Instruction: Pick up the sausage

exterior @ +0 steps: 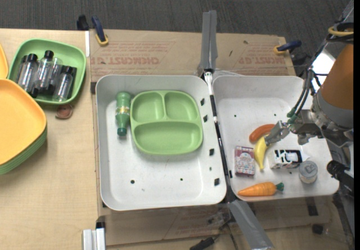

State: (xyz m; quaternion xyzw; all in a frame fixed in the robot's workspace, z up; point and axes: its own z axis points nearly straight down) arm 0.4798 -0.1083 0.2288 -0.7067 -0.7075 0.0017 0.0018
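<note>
The sausage (262, 131) lies on the floor of the right bin (253, 94), towards its right side, with one end just beside the top of a yellow banana (260, 152). The tool (279, 132) sits low at the sausage's right end, touching or nearly so (the slanted view leaves that unclear). Whether it is open or closed cannot be told, and nothing shows it gripping the sausage. The pick appears to be at the approach-and-grasp stage: the arm has reached the target, but closing and lifting remain. Nearby lie a pink packet (245, 161), a toy carrot (259, 189), a small carton (287, 158) and a grey can (307, 172), so the sausage has close neighbours.
</note>
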